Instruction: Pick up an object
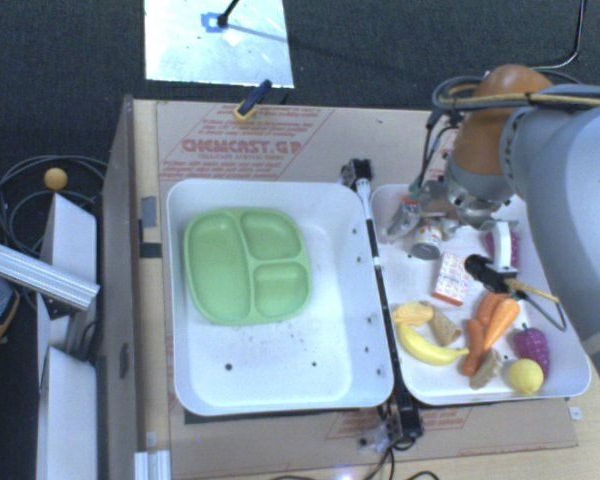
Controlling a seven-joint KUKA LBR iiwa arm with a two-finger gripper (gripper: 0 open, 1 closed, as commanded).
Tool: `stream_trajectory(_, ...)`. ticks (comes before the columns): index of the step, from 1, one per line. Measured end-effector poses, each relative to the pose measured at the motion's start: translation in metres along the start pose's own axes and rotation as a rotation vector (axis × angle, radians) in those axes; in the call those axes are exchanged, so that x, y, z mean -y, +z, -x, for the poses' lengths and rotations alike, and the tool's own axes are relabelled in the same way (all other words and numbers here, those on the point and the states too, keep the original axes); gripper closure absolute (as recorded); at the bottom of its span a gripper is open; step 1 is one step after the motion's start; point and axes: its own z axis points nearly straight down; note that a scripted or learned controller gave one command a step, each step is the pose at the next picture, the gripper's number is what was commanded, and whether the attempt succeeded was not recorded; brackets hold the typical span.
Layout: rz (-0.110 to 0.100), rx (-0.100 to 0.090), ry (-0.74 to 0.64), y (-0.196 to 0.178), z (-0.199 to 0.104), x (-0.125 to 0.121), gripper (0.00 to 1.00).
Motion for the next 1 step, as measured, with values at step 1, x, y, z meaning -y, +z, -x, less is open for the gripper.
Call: stream_trajectory(1, 0.019, 0.004, 0.001, 0.0008, -0.0016, -0.009, 0.0)
